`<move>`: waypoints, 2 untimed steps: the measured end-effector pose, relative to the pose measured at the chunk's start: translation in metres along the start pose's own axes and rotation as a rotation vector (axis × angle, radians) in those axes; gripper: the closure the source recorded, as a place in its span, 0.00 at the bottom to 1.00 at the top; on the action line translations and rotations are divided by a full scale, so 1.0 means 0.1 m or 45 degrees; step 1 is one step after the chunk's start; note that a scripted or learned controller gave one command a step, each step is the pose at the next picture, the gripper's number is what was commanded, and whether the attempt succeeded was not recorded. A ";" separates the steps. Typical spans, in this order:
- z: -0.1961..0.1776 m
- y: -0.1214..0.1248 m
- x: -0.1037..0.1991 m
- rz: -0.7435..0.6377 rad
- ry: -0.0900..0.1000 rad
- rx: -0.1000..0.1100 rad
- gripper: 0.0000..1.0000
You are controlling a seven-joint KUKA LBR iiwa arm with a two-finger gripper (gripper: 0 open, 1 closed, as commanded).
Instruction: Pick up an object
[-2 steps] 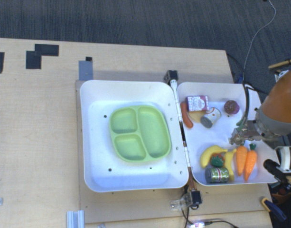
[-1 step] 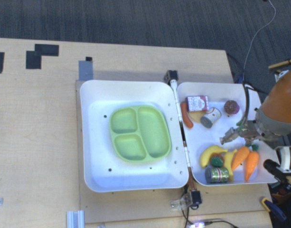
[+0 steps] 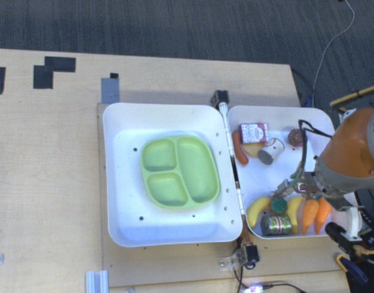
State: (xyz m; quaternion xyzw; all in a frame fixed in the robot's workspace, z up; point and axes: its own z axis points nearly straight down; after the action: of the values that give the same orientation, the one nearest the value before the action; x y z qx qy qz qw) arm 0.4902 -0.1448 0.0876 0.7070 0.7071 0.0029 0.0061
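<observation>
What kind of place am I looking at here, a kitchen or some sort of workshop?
Probably a robot lab bench, not a kitchen: a grey-and-orange arm reaches over two white bins, one holding a green divided tray, the other toy-like food such as carrots.

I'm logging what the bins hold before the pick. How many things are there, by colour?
Green: 2, the tray in the left bin and a can
Yellow: 2, bananas
Orange: 2, carrots
Red: 1, sausage
Pink: 1, box
Grey: 1, cylinder
Brown: 1, ball
Total: 10
</observation>
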 end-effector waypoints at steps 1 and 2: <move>-0.11 0.03 0.00 -0.002 -0.001 -0.008 1.00; -0.97 0.66 0.74 -0.006 0.007 0.011 1.00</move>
State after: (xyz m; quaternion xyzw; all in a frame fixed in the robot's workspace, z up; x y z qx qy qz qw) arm 0.5548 -0.0703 0.1853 0.7053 0.7089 0.0019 0.0010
